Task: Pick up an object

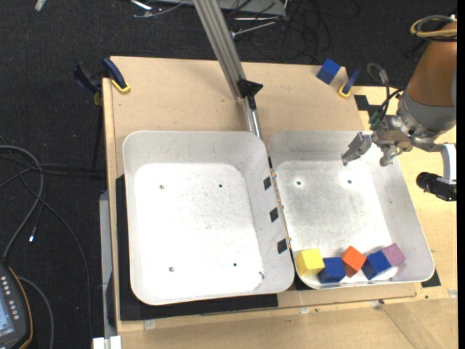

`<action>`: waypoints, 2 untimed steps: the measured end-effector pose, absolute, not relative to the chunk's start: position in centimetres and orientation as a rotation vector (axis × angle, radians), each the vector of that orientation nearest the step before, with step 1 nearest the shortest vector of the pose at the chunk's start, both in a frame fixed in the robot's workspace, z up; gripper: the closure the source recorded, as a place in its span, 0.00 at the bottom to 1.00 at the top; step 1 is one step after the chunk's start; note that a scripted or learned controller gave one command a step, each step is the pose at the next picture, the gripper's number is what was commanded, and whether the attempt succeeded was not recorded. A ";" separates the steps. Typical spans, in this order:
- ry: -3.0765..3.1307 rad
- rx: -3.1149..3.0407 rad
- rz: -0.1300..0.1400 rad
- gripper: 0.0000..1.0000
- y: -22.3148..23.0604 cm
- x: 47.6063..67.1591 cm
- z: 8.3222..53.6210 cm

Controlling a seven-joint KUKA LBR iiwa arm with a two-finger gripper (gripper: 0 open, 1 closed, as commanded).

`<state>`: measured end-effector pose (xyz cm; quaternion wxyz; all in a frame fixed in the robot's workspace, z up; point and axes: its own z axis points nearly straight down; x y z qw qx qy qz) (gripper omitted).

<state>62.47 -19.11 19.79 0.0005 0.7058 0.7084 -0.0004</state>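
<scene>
Five blocks (pixel 352 261) at right bin (pixel 407 209) near edge | gripper (pixel 371 151) spread, holding nothing

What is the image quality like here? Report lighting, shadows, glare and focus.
Camera view: lighting is even and diffuse, with no hard glare on the white bins. Shadows are soft; a faint one lies under the claw on the right bin. The blocks along the near rim are in focus and their colours read clearly. The black floor at the top is dim. The claw's fingers are too small to read.
</scene>
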 end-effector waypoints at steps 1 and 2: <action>2.233 2.218 -0.001 0.00 -12.8 58.3 16.3; 2.212 2.221 0.002 0.00 -18.2 60.4 19.6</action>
